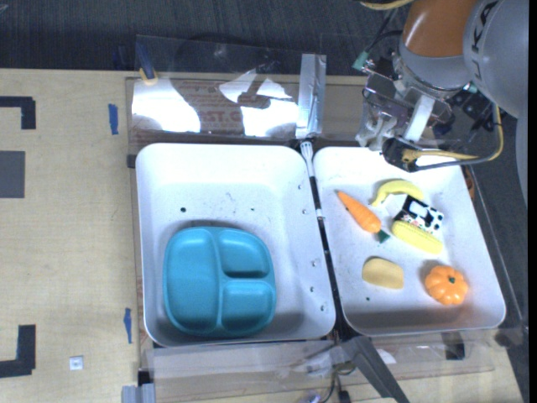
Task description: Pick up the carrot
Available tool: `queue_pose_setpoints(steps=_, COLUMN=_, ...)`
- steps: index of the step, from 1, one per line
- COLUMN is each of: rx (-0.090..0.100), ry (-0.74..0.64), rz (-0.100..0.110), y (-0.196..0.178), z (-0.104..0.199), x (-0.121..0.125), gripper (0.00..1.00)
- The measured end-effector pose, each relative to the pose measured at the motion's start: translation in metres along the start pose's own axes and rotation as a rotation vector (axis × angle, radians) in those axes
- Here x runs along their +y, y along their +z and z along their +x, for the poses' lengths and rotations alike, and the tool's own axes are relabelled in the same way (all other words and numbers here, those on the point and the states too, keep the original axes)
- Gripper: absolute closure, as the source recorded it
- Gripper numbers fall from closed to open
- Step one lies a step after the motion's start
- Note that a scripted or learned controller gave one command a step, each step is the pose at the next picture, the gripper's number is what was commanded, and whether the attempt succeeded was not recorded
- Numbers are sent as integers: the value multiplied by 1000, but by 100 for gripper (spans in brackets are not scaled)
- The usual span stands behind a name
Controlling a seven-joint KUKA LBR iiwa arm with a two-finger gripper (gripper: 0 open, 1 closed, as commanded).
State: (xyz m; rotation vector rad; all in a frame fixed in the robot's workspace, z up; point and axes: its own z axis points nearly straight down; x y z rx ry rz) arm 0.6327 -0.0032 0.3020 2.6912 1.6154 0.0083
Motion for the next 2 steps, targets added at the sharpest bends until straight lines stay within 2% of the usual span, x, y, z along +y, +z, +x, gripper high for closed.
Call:
queue_pose_setpoints(steps=1, rx=-6, ry=-45, rz=10, y=40, z=-36, x=-16, gripper=100)
queue_pose_setpoints(steps=2, rx=-5, ry=-46, rz=8, y=29, z=-35, x=-16, gripper=100)
